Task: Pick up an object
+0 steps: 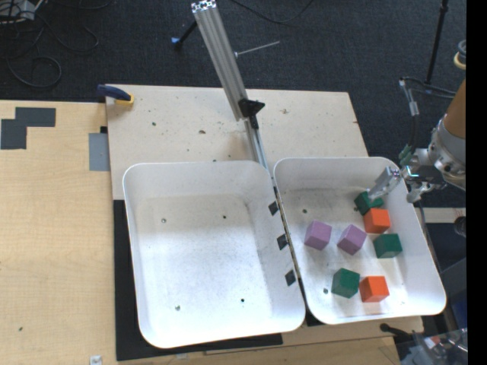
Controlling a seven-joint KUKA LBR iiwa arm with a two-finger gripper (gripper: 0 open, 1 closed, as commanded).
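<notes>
In the right bin (426, 295) lie several small cubes. A dark green cube (367, 201) sits at the far right, with an orange cube (377, 220) just in front of it. Two purple cubes (318, 235) (351, 239) lie mid-bin, and another green cube (387, 245) lies to their right. A third green cube (345, 283) and a second orange cube (374, 288) are nearest the front. My gripper (396, 192) hangs over the bin's far right corner, open. Its left fingertip (380, 188) touches the top of the dark green cube, and nothing sits between the fingers.
The left bin (144, 181) stands beside the right one, split from it by a shared rim with black clips (281, 242). An aluminium pole (224, 63) slants up from behind the bins. A blue-and-yellow clamp (114, 93) lies at the bench's far left.
</notes>
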